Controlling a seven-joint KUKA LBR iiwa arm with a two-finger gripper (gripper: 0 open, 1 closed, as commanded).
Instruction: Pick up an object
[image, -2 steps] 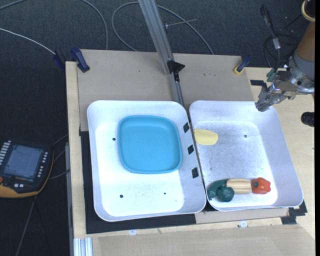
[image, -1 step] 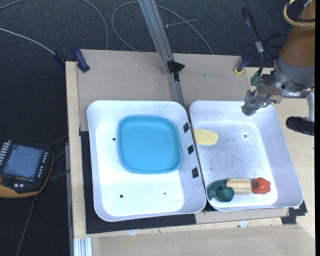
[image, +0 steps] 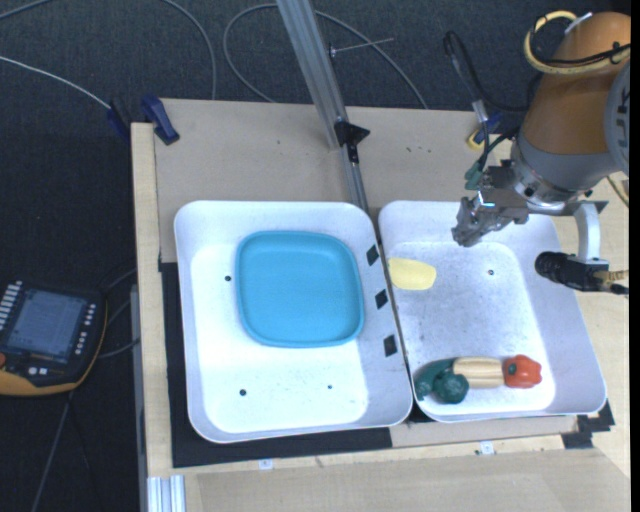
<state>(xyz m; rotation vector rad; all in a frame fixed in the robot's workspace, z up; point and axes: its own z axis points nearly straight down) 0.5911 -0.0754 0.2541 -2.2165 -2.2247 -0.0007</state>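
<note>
Grey-metal jaws (image: 470, 234), whose spread I cannot tell, hang above the right bin's (image: 570, 330) far end with nothing visibly held; approach step judged: next, descend on the yellow object (image: 412, 273) just beside, by the left wall.

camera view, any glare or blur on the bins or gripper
Camera view: even, soft light, no hard glare on the right bin or blue plate; faint shadows under the yellow piece; the gripper looks slightly soft, its fingers hard to resolve.
</note>
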